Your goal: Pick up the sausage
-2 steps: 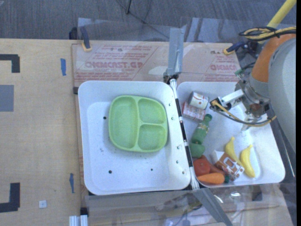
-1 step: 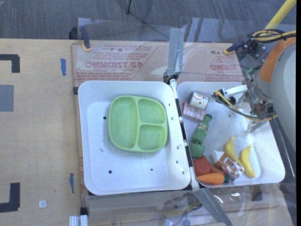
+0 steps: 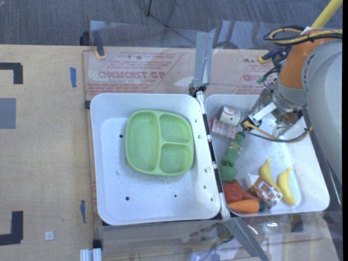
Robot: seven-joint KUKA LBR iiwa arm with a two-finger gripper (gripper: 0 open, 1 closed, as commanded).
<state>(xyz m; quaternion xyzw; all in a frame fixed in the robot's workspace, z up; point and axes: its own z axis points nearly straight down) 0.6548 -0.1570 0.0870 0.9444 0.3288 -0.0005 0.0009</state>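
A reddish-brown piece with pale markings point(image 3: 264, 192) lies at the front of the right bin point(image 3: 310, 162), between a red tomato point(image 3: 234, 191) and two bananas; it looks like the sausage, though I cannot be sure. My gripper point(image 3: 281, 118) hangs over the back of the right bin, under the orange-banded wrist. It is well behind the sausage and apart from it, with nothing visibly held.
The left bin point(image 3: 109, 167) bears a green divided plate point(image 3: 160, 142). The right bin also holds a small white and red carton point(image 3: 229, 115), a pink packet point(image 3: 219, 129), a green bottle point(image 3: 232, 153), an orange carrot point(image 3: 244, 206) and two yellow bananas point(image 3: 286, 185).
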